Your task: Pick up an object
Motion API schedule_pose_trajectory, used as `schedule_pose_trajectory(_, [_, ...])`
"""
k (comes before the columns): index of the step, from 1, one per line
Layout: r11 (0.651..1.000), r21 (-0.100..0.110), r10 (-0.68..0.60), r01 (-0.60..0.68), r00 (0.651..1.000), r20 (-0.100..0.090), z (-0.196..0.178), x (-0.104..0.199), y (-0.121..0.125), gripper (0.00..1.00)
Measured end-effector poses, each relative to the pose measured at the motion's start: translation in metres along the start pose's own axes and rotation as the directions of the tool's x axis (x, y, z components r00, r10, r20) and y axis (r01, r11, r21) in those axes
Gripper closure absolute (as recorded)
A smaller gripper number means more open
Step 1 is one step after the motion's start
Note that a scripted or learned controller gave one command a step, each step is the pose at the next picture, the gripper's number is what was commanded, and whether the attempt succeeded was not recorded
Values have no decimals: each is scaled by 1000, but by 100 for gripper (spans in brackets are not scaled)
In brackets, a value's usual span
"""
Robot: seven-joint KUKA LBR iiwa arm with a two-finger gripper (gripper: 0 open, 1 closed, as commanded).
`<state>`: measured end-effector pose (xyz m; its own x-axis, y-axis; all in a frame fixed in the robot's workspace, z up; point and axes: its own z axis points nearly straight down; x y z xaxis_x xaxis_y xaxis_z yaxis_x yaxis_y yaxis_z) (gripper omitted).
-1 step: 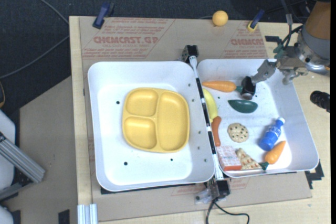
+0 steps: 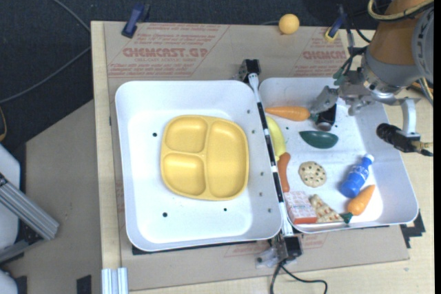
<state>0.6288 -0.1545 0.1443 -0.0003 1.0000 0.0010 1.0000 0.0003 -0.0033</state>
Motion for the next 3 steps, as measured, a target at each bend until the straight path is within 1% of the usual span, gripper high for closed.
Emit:
schedule_pose_trajectory(1, [1000,0,1,-1,1000,1,61,-18,8,0])
schedule_pose_trajectory(2, [1000,0,0,0,1000,2,60,-42,37,0])
schedule_pose_trajectory(3, [1000,-5,-1,2,1000,3,48,-41,39,100])
